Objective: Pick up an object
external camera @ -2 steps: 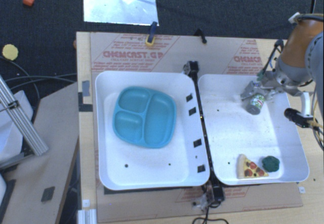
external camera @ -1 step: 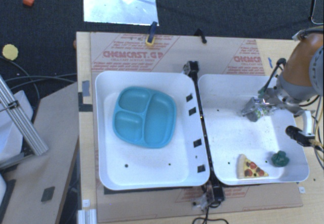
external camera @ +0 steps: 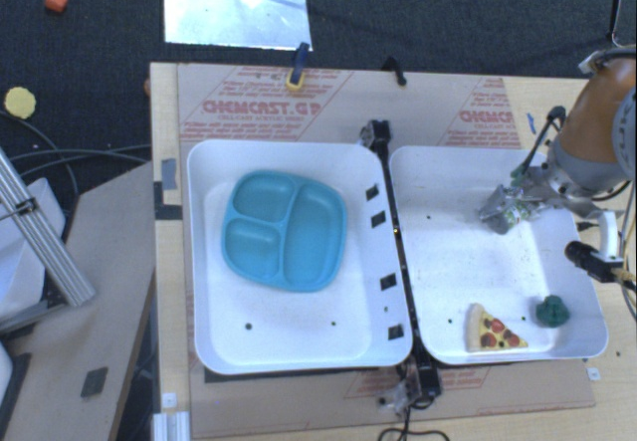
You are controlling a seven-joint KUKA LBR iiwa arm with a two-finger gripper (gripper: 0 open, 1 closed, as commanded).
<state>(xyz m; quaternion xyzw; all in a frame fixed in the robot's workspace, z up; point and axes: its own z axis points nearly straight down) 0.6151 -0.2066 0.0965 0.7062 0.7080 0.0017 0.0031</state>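
Over right bin: arm (external camera: 597, 120) reaching in from right, jaws (external camera: 501, 211) low near bin's upper middle
Jaws state: cannot tell, tips blur together
Right bin (external camera: 448, 260): pizza slice (external camera: 491, 330) at near edge, green object (external camera: 552, 311) just right of it, both well apart from jaws
Left bin (external camera: 214, 330): blue divided plate (external camera: 285, 231), flat
Worktop (external camera: 249, 101): bears both bins side by side

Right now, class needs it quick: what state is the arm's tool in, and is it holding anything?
Tool: low in the right shallow white bin; open or shut cannot be told, and no object is seen in its grip.
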